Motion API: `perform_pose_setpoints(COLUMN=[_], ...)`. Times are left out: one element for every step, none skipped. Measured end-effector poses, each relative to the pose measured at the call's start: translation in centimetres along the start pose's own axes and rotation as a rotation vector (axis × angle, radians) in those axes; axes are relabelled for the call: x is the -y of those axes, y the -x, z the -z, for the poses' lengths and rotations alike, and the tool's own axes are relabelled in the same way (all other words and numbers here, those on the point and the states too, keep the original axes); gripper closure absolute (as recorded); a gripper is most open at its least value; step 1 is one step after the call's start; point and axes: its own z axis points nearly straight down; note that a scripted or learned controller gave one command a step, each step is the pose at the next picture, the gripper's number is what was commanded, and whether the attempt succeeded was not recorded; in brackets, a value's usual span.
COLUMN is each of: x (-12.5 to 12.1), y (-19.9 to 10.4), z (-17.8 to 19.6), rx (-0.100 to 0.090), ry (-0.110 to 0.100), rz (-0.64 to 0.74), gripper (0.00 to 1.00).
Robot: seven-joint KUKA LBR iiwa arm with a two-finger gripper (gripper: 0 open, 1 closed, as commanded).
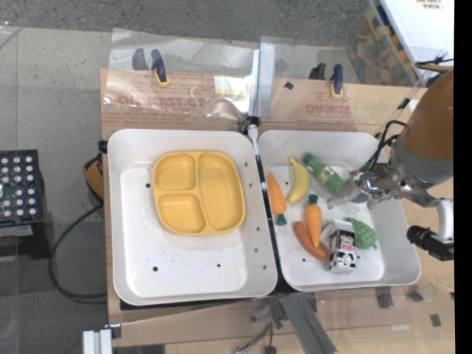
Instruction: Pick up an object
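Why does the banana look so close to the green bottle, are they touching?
Apart. The camera view shows a strip of white bin floor between the banana and the green bottle, which lies to its right.

- A grey speckled floor [59,65] fills the upper left of the frame and runs along the top edge.
- A wooden bench top [369,98] spans the middle, its bare board showing at the upper right and lower edge.
- Clear plastic sheeting [184,68] with red lettering lies across the bench's upper part — creased and shiny.
- Two blue clamps [158,66] [336,78] with yellow tips pin the sheeting near the top.
- A black perforated block [18,186] sits at the left edge.
- A black cable [66,234] loops over the floor at lower left.
- A white box [420,17] occupies the upper right corner.
- Lighting is even and soft — shadows are faint.
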Motion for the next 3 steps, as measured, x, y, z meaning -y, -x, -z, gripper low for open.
perform_pose_setpoints(x=[-1.7,-1.7,0.8], y=[-6.1,-6.1,-10.2], z=[-9.3,-8.5,8.5], rx=[0.004,0.001,0.006], ry=[0.000,-0.002,0.002], rz=[0.186,0.182,-0.182], gripper=[0.00,1.00,1.00])
